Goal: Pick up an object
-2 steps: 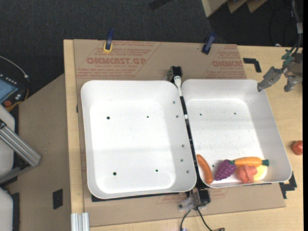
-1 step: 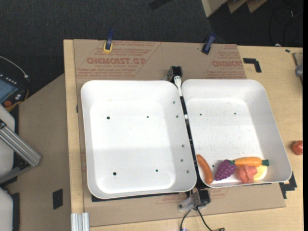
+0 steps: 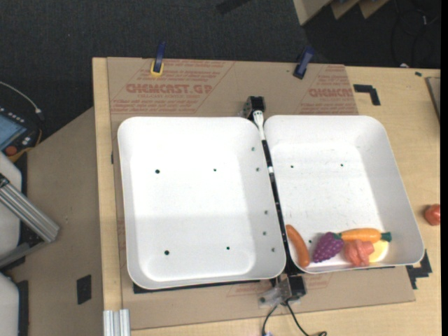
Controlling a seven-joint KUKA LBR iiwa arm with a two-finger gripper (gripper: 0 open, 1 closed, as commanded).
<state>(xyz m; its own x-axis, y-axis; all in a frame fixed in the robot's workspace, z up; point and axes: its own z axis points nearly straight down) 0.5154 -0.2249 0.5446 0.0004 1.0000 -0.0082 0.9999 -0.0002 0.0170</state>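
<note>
Several toy foods lie along the near edge of the right bin (image 3: 378, 145). An orange sausage-shaped piece (image 3: 297, 246) rests against the bin's left wall. Beside it sits a purple bunch of grapes (image 3: 327, 247). An orange carrot with a green tip (image 3: 364, 235) lies above a red piece (image 3: 357, 252) and a pale yellow piece (image 3: 379, 252). The left bin (image 3: 140, 187) is white with a few dark dots on its floor.
A small red-orange object (image 3: 432, 215) sits on the bench outside the right bin, at the right edge. Blue and yellow clamps (image 3: 158, 61) hold the cardboard sheet at the back. Black clips (image 3: 255, 107) join the bins at the middle seam.
</note>
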